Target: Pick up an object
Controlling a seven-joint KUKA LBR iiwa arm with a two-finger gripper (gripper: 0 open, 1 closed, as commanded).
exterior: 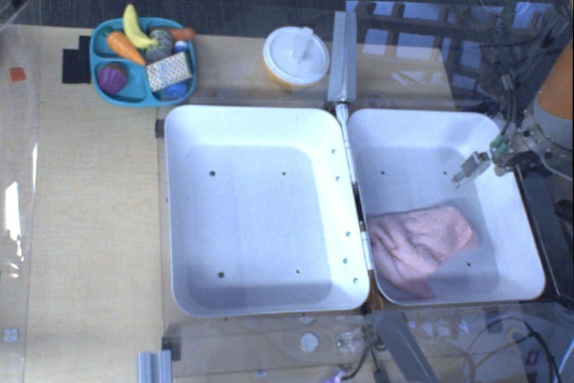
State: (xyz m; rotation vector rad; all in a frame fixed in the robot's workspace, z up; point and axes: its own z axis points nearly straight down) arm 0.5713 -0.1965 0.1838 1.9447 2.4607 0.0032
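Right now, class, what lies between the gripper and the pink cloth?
In the camera view, only bare white floor of the right bin separates the gripper from the pink cloth.

Near the tabletop's far left corner sits a blue divided tray (100, 91) of toy food, a banana (135, 28) and carrot (125, 47) among it; a white-lidded yellow bowl (296, 56) stands along the far edge, behind the left bin

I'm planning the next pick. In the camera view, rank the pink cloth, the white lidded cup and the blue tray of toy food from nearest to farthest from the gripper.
1. Pink cloth, just below-left of the gripper, same bin.
2. White lidded cup, beyond the bins.
3. Blue tray, far left.
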